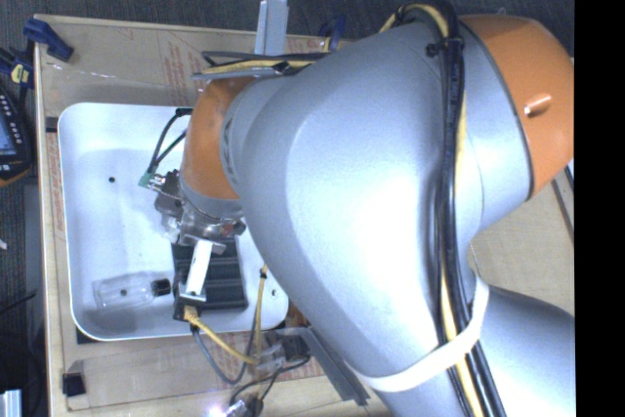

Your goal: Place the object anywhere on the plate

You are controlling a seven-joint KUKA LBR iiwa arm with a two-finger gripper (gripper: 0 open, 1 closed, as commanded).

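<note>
Light is bright and even, from overhead. The arm (391,210) shell carries a broad soft sheen, no hard glare. White bin (93,220) is near clipping at left, shaded beside the arm. Clear bottle (127,290) is low-contrast against it. Small blown-out spot at the bottom edge. Overall slightly soft.

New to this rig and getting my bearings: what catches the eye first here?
The grey arm looms across the middle and right. At the left sits a shallow white bin, with a small clear object lying near its lower left corner.
</note>
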